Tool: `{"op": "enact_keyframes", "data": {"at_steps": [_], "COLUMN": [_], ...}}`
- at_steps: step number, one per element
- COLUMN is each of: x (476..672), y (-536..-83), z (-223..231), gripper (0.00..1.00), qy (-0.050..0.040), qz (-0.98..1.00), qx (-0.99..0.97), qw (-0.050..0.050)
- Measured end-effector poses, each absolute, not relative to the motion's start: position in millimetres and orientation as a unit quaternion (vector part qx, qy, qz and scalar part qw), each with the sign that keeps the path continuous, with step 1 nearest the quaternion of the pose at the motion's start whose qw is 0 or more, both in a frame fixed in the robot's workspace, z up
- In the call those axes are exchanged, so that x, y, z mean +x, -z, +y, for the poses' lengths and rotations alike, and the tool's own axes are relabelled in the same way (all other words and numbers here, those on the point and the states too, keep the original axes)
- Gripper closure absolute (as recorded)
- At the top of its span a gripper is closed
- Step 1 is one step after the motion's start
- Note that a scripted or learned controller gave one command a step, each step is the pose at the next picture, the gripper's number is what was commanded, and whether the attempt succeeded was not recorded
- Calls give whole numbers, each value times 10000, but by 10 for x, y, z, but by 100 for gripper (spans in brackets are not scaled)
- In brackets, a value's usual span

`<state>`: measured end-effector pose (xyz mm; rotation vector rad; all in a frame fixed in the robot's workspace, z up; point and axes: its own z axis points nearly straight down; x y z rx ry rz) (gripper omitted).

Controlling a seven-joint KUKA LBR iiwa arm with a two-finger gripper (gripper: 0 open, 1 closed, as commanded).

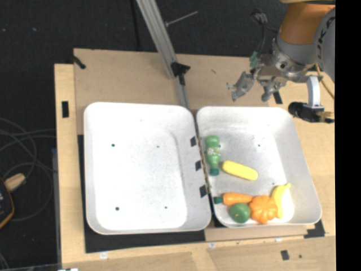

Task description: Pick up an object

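In the right bin (282, 123) lie several toy foods. A green bottle-like piece (212, 152) rests by the left wall. A yellow corn-like piece (240, 170) lies in the middle. Along the near wall sit an orange carrot (237, 198), a green round fruit (240, 212), an orange pepper (263, 208) and a yellow banana (280, 198). My gripper (254, 90) hangs open above the bench, just beyond the right bin's far rim, with nothing between its fingers.
The left bin (141, 168) stands beside the right one. A grey metal rail (161, 33) slants down from the top to the gap between the bins. Cables and a small tan object (14, 181) lie on the floor at the left.
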<state>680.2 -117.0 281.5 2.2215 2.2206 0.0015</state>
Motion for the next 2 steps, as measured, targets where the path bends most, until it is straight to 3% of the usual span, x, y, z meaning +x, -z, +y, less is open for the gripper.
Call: {"op": "enact_keyframes", "data": {"at_steps": [1,2], "x": [6882,6870], "y": [-2863,-1179], "z": [-1807,-1522], "gripper": [0,0], "qy": [4,23], "qz": [7055,7071], "qx": [7087,7071], "qw": [6,-31]}}
